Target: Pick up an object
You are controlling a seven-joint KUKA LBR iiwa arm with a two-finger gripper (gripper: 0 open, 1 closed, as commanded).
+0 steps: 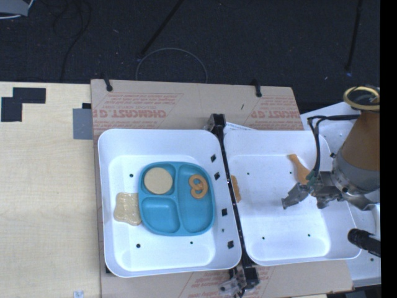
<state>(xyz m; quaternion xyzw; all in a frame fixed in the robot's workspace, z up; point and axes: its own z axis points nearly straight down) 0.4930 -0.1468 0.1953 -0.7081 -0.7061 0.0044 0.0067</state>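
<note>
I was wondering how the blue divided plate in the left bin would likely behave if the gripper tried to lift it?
The blue plate looks like rigid moulded plastic, so probably stiff and light. Its low rim offers little to pinch, so it may slip. The round cracker and pretzel lie loose in its compartments and would likely slide if it tilts.

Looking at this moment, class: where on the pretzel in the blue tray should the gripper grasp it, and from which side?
Probably from straight above. The pretzel lies flat in a compartment of the blue tray, so the compartment's raised walls block a sideways approach. Pinch across its outer loop.
</note>
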